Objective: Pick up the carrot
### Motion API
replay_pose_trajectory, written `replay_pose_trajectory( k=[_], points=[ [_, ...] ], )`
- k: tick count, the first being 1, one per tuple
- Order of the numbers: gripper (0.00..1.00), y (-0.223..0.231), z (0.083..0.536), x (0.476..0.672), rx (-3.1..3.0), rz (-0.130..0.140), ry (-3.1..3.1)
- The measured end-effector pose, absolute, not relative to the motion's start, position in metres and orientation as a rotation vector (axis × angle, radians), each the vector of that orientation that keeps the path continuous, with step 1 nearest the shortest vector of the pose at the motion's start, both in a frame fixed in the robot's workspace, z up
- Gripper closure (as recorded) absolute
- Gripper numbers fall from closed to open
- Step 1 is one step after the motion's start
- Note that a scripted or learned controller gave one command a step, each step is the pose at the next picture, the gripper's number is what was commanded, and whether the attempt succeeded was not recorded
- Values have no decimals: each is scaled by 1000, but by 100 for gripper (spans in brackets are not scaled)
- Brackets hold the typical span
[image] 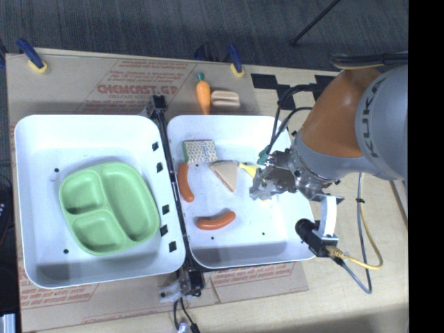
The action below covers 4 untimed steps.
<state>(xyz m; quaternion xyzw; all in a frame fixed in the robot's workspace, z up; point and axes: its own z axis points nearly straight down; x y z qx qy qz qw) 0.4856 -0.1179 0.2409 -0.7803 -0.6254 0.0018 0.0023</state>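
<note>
We judge the small carrot (202, 96) on the worktop (125, 89) light, rigid, slick, best pinched mid-body; we cannot tell the pincer (263, 186) state.

carrot (202, 95) on bench beyond bins | hot dog bun (225, 100) just beside | other sides open

Dark grey carpet floor (104, 12), cardboard-covered bench (139, 82), blue clamps (31, 54)

The grey arm (368, 116) is extended in from the right, its orange band seen above the wrist. The gripper (262, 186) is pointed downward and held low at the arm's left end.
</note>
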Motion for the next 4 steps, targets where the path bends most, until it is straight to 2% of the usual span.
replay_pose_trajectory(
  k=[1,2,3,4],
  points=[
    [100,-181,302,476,-2493,2,-1910],
    [100,-205,358,476,-2672,2,-1650],
    [100,-127,268,476,-2767,5,-1478],
    [100,-180,334,476,-2712,3,-1583]
  ],
)
